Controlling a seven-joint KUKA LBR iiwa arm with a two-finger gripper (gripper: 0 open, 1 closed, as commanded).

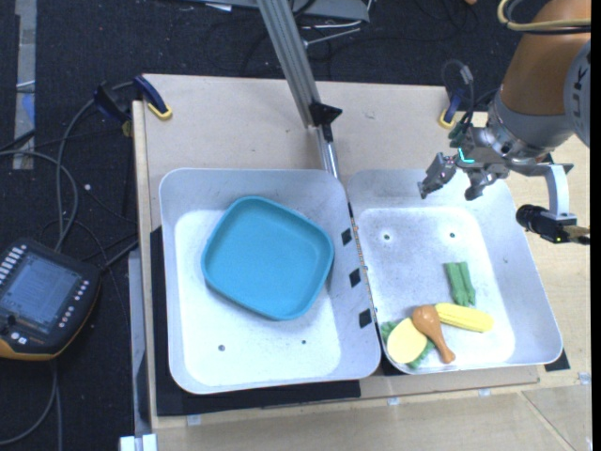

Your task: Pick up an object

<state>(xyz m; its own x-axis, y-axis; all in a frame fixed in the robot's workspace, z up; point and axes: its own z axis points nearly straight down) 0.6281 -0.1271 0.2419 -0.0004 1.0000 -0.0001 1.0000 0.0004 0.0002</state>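
**A:** Claw (454, 182) hangs over the far edge of the right bin (526, 280), fingers spread apart, nothing between them. Toy food sits well away in the near corner: corn cob (464, 318), wooden spoon (432, 328), lemon slice (406, 342), green pepper strip (459, 282).

**B:** Corn looks like the easy one tbh. Probably light hard plastic, a bit slick, so pinch it across the middle. Blue plate (268, 256) in the left bin (188, 346) seems too wide and flat.

A pale wooden bench (244, 125) stands on dark carpet (66, 45). Black cables (70, 181) trail over the floor at left, near a handheld pendant (38, 299). A grey metal pole (291, 50) slants from the far side.
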